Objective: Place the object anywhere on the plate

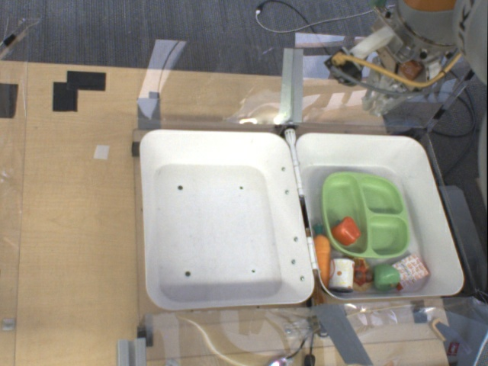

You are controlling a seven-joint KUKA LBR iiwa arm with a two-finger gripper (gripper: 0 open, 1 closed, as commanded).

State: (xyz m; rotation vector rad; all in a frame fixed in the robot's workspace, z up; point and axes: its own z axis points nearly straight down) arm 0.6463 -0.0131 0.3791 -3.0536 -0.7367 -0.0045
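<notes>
Two shallow white plastic bins [217, 147] sit side by side; black tape shapes [78, 88] lie at ten o'clock on the wooden bench [69, 227].

A robotics lab was shown. Two white bins [213, 219] were set side by side on a wooden bench [69, 227], with black marker shapes [76, 88] stuck on it at ten o'clock. Grey carpet [152, 10] was seen at twelve o'clock, crossed by a loose cable [286, 10]. A cabled robot arm [423, 10] was mounted at one o'clock. Toy food [345, 232] was kept in the right bin.
</notes>
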